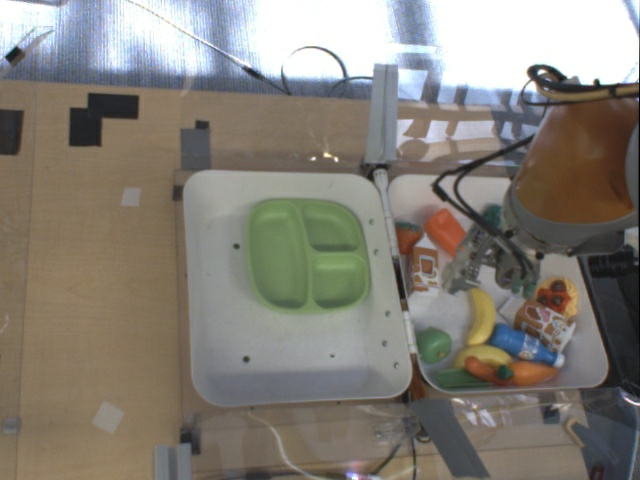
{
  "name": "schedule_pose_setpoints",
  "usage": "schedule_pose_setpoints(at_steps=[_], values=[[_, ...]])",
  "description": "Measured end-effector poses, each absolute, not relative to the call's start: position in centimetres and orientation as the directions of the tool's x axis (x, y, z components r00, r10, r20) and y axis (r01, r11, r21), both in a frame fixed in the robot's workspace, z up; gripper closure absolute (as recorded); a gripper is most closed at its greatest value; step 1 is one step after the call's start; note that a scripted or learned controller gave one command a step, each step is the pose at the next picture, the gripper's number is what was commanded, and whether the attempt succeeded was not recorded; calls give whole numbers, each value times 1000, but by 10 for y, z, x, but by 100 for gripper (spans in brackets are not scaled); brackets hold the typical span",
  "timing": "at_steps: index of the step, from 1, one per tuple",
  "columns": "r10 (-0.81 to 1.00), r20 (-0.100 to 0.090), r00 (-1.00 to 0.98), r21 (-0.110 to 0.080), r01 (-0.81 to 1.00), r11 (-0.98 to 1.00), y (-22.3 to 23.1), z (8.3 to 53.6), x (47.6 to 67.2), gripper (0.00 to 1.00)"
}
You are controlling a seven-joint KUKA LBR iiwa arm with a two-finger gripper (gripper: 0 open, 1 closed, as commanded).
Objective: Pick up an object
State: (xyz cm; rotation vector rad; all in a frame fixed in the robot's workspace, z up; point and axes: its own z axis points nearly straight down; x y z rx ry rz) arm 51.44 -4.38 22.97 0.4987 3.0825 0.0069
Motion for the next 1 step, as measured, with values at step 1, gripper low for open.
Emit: schedule_pose_setpoints(at_steps=[1], values=[[371,-17,-928,3,371,928,-108,332,558,100]])
